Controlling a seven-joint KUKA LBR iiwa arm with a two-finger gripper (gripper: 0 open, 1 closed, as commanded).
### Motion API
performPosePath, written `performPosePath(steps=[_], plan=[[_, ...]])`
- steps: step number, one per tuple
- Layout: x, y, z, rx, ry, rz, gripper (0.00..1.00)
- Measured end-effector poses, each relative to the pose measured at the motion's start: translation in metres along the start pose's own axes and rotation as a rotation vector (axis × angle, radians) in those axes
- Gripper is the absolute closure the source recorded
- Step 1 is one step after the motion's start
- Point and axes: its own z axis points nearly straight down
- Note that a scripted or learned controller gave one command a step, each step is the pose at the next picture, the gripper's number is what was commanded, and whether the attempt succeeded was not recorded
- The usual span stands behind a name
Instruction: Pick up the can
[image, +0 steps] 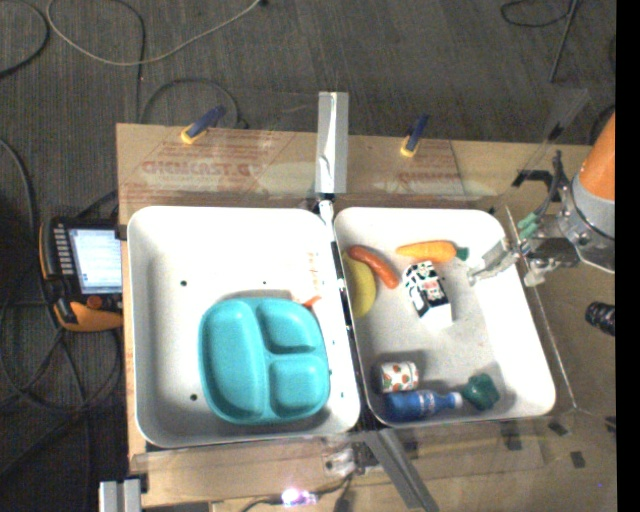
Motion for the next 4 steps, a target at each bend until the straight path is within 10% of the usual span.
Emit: performPosePath(steps=[1, 2, 3, 4], plan=[[0.034, 0.031, -0.008, 0.001, 0.000, 0.139, 0.00], [0.099, 0.027, 0.084, 0.002, 0.000, 0.265, 0.00], [0.099, 0.028, 0.076, 0.005, 0.001, 0.264, 1.00], [0.099, 0.027, 0.076, 0.005, 0.001, 0.264, 0.00]])
